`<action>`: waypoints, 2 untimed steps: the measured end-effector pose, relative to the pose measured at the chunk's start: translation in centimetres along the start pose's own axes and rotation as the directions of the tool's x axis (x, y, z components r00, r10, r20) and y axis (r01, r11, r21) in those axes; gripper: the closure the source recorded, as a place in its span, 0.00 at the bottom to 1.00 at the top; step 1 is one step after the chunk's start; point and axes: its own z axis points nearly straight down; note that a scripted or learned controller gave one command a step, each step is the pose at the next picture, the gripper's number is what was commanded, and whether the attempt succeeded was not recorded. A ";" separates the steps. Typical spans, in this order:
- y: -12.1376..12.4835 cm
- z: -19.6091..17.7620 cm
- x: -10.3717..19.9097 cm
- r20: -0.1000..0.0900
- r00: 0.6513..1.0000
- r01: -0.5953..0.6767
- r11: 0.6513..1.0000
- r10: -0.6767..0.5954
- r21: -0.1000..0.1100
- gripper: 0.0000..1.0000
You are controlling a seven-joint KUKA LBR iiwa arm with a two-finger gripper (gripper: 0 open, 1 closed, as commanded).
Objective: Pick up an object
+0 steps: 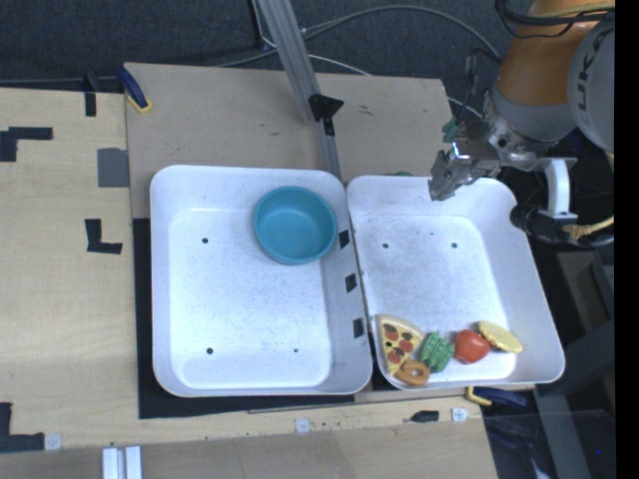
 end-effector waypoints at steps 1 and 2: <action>0.0 1.3 6.2 0.000 1.000 0.001 1.000 -0.001 0.000 1.00; 0.8 1.1 11.6 0.000 1.000 0.001 1.000 -0.001 -0.001 1.00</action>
